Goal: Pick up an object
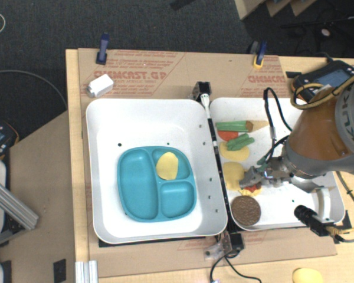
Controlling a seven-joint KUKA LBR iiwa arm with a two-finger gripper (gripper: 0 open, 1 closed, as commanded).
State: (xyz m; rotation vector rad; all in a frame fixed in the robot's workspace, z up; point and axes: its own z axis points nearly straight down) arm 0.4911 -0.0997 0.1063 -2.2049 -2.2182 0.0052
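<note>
1. Bench [165, 69]: brown board with red lettering, blue clamps at its far edge, carrying two shallow white bins side by side.
2. Left bin [106, 128]: the larger expanse of white; holds a teal divided tray.
3. Right bin [283, 214]: partly covered by the arm, which enters from the right.
4. Arm [321, 137]: orange band above the wrist, grey body; black cable loops over the right bin's far half.
5. Teal divided tray [141, 184]: three compartments, lying flat in the left bin's near half.
6. Gripper [252, 178]: low over the middle of the right bin, pointing left toward the toy food. How far apart its tips stand, and whether anything sits between them, cannot be told; the tips blur into the items beneath.
7. Brown round disc [246, 210]: near edge of the right bin, just below the gripper.
8. Yellow oval piece [167, 165]: in the tray's upper right compartment.
9. Yellow pieces [235, 153]: left side of the right bin, one more just below, beside the gripper.
10. Green pieces [233, 125]: far part of the right bin, with a red piece [227, 135] between them.
11. Small red item [252, 188]: at the gripper tips; contact unclear.
</note>
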